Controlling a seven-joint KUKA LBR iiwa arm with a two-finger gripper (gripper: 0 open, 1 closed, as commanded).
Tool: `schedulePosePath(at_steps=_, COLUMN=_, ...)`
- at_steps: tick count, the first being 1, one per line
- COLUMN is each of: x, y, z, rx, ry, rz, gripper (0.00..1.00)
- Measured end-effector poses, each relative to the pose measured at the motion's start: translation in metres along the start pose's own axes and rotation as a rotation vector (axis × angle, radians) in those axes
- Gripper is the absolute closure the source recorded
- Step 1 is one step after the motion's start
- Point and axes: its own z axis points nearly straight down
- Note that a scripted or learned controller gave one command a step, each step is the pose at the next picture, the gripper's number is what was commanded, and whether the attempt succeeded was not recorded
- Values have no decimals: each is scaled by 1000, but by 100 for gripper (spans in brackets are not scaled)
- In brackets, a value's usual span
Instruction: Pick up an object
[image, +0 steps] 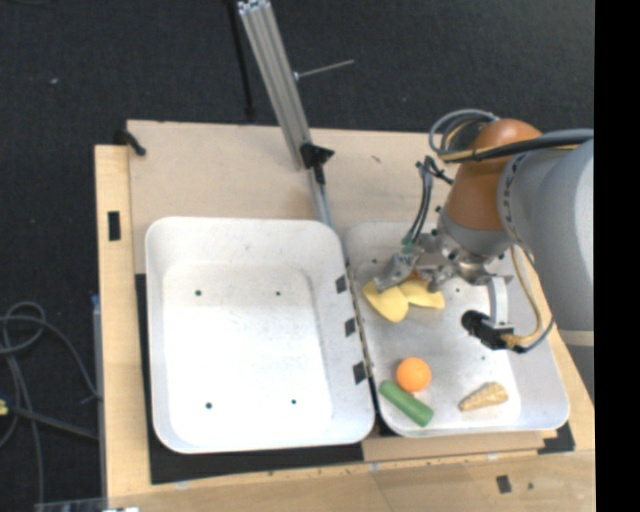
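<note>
Your widest free room is the left bin (250, 330): its whole floor lies bare, open from above. The right bin (530, 395) is tighter. The arm (545, 230) covers its upper right part, and the gripper (415, 268) hangs low over the yellow object (395, 300) near the bin's upper left. A black cable fitting (485, 328) juts over the middle right. Along the front wall, the orange ball (413, 374) and green cylinder (405, 402) sit almost touching, close to the left corner; the tan wedge (483, 397) lies apart to their right, with bare floor between. The slanted metal pole (285, 90) crosses behind the bins, above their shared edge.
</note>
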Motion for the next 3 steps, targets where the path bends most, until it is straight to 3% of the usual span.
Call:
schedulePosePath(at_steps=1, x=-1, y=1, z=-13, rx=-5, ry=0, rz=4, gripper=100)
schedulePosePath(at_steps=3, x=-2, y=2, z=-112, rx=-1, ry=2, rz=-7, gripper=100)
